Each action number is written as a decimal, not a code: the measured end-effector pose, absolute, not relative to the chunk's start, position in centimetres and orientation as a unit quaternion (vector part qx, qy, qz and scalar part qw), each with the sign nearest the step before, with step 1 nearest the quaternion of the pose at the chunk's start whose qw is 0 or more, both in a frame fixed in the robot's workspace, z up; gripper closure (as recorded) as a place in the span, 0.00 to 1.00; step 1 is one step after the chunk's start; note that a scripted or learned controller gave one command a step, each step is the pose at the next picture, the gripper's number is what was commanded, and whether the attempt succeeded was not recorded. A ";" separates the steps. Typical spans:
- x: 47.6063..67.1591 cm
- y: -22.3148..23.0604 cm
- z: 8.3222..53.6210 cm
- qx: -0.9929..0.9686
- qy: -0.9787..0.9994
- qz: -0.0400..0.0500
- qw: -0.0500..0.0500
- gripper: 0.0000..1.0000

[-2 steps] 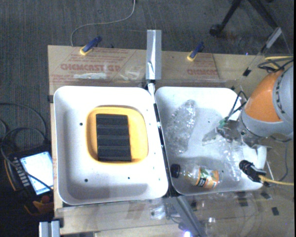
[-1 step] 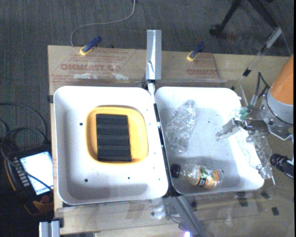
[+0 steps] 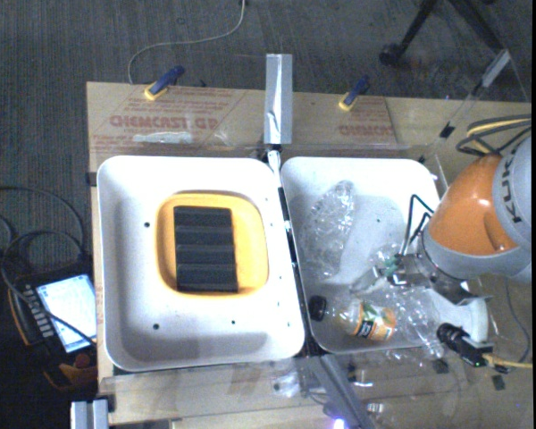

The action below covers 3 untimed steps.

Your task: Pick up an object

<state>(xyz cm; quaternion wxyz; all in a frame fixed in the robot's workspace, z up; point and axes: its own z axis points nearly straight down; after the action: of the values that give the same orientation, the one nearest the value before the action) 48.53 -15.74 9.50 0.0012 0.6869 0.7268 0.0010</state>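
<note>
Bottles of clear plastic lie in the right bin (image 3: 295, 181): a crumpled bottle (image 3: 329, 217) at its far left, a labelled bottle (image 3: 362, 316) at its near side. The gripper (image 3: 402, 271) hangs just above the latter, its opening impossible to judge. The left bin (image 3: 116, 239) holds a yellow tray (image 3: 212, 244).

Things in the two bins

We see a yellow tray (image 3: 213, 243) lying flat in the middle of the left bin, with a black ridged block on top of it. In the right bin a clear bottle (image 3: 368, 318) with a black cap and an orange label lies on its side near the front. A crumpled clear bottle (image 3: 330, 214) lies farther back in that bin, well apart from it.
</note>
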 end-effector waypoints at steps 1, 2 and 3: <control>51.1 -17.0 9.1 0.710 0.704 0.003 0.001 0.00; 51.4 -17.9 9.1 0.785 0.620 0.006 0.004 0.00; 59.7 -16.4 15.3 0.793 0.610 -0.002 0.001 0.00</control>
<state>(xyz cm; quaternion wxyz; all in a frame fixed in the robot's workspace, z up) 59.68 -16.38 15.32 0.0007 0.7927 0.6096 -0.0024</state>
